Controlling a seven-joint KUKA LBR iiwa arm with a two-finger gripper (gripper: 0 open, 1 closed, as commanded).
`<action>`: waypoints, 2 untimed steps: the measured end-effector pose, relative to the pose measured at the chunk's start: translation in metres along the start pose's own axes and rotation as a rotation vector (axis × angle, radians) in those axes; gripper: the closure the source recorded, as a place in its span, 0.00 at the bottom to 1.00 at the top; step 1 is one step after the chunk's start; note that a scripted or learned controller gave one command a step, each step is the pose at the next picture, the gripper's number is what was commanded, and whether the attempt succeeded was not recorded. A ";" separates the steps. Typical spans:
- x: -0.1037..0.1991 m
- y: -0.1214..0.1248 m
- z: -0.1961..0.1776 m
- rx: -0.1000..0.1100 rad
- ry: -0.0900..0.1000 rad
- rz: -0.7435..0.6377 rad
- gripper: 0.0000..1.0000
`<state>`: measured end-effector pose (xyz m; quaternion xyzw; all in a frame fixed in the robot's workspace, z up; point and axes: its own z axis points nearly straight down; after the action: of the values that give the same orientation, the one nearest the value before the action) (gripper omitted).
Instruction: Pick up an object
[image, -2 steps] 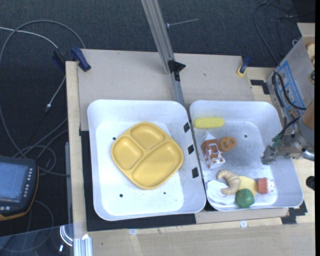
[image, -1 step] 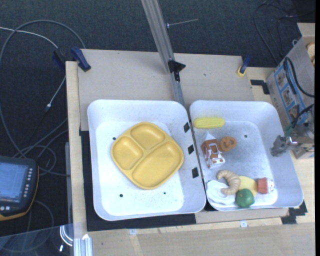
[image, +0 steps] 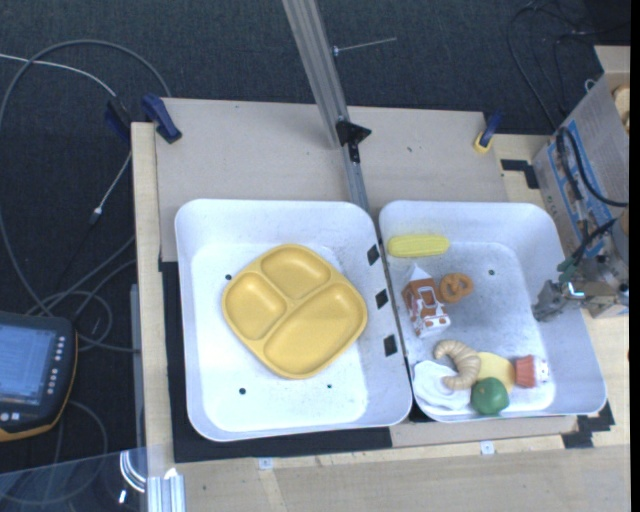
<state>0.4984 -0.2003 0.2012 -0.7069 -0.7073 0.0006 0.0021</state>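
The right bin (image: 560, 235) holds several small items. A yellow corn cob (image: 418, 245) lies near its far left corner. Below it are a brown pretzel (image: 455, 288) and a red and white carton (image: 426, 306). At the front lie a tan croissant (image: 459, 361), a white dish (image: 432, 385), a green ball (image: 489, 396), a yellow piece (image: 494, 365) and a small orange block (image: 528, 371). My gripper (image: 551, 301) hangs over the bin's right side, apart from all of these, with nothing seen in it.
The left bin (image: 200, 300) carries a yellow divided plate (image: 294, 310). A metal pole (image: 330, 90) slants in from the back, ending between the bins. Blue clamps (image: 160, 118) sit at the bench's back corners. A pendant (image: 32, 372) lies off the bench at left.
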 end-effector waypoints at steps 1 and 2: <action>0.044 -0.001 -0.010 -0.002 0.002 -0.005 1.00; 0.102 0.008 -0.007 -0.002 0.002 -0.008 1.00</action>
<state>0.5059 -0.0980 0.2083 -0.7042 -0.7100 -0.0009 0.0023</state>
